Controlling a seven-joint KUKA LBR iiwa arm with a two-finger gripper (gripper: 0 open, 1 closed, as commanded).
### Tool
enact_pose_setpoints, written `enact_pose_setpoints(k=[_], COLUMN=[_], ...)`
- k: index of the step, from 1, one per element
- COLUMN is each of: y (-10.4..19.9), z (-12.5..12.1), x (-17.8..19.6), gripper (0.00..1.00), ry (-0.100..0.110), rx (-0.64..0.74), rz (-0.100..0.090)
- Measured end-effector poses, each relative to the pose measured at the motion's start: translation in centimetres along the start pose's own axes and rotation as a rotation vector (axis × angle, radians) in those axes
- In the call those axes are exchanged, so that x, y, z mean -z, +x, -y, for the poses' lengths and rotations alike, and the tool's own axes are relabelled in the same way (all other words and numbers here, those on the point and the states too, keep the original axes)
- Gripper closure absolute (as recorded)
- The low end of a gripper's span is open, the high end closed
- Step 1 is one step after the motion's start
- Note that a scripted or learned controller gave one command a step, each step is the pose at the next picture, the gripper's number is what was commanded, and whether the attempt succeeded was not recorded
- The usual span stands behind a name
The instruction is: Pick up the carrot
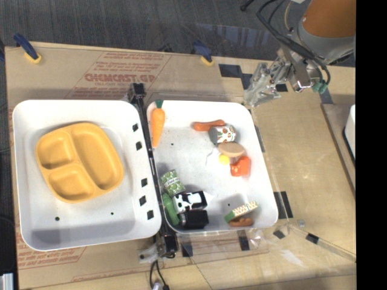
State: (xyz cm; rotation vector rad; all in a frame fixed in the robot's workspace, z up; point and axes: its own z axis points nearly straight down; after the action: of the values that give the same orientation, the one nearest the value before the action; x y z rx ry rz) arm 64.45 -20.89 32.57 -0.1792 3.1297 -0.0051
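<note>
Carrot well left of tool

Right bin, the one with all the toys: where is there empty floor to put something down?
The right bin has a bare patch in its middle, between the carrot on the left wall and the sausage-and-can cluster. Another bare strip lies between the black-and-white toy and the sandwich. The lower-left corner is crowded.
</note>
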Motion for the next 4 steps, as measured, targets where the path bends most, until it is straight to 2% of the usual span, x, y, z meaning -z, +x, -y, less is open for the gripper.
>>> enact_pose_setpoints(k=[1, 2, 3, 4], y=[-1.4, -1.3, -1.3, -1.2], z=[0.0, 0.3, 0.3, 0.3], x=[-3.1, -5.1, -5.1, -5.3], gripper=[1.00, 1.00, 1.00, 1.00], ry=[-0.004, -0.002, -0.002, -0.003], rx=[0.328, 0.147, 0.043, 0.030], rz=[-0.005, -0.005, -0.005, -0.007])
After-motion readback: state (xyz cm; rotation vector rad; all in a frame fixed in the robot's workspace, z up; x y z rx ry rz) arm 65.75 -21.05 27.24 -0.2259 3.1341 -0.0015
